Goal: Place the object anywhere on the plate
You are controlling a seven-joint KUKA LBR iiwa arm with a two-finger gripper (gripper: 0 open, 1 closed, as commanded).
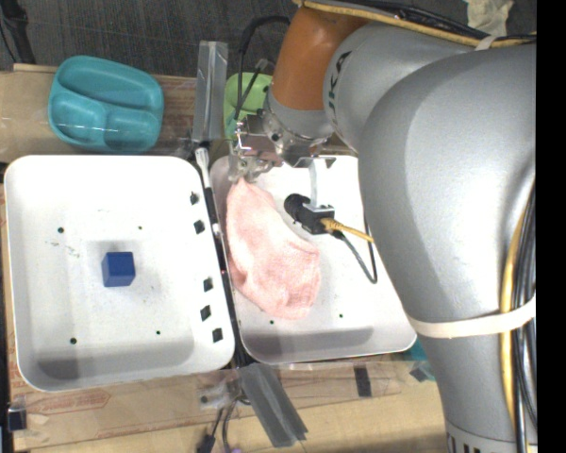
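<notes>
Pink cloth (272,253): lies crumpled in the right bin (358,333), against that bin's left wall. It is long in shape, with the broad end toward the near side and the narrow end toward the far side. The narrow end tapers to a point directly under the gripper (248,161).

Gripper: at the far left corner of the right bin, at or just above the cloth's narrow tip. Contact with the cloth looks likely but is not clear. Gripper state cannot be told, as the wrist hardware hides it from this angle.

Arm (434,159): enters from the right and covers much of the right bin's right side. Its orange band (307,59) sits above the wrist, beyond the bin's far edge.

Plate (104,102): teal, with divided compartments. It rests on the wooden bench (75,399) past the far edge of the left bin (38,253), well apart from the cloth. Nothing lies on it.

Left bin: holds one blue cube (119,268), near the middle of the floor and away from all walls.

Other: a light green object (245,92) stands on the bench behind the gripper, partly hidden by the arm. What it is cannot be made out.
</notes>
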